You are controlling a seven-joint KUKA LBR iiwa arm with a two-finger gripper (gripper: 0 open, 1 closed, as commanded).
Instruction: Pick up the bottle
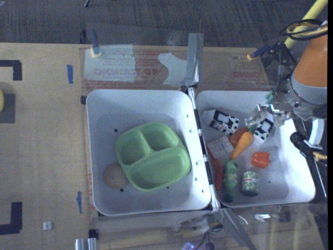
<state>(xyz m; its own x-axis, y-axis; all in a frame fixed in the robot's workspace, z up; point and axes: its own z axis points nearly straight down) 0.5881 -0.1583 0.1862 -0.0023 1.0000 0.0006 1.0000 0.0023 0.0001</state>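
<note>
A grey arm with an orange band reaches in over the right bin, its claw hanging low above the bin's upper part, just above a black-and-white patterned item. How far the claw is spread, and whether it grips anything, cannot be told from this angle.

The bottle, dark green with a label, lies in the lower part of the right bin, next to a small green can and well apart from the claw. Between them sit an orange carrot, an orange block and a pink-white packet. A second black-and-white carton rests near the bin's upper left.

In the left bin, a green divided plate lies tilted beside a tan round object. Both bins stand on the brown bench.
</note>
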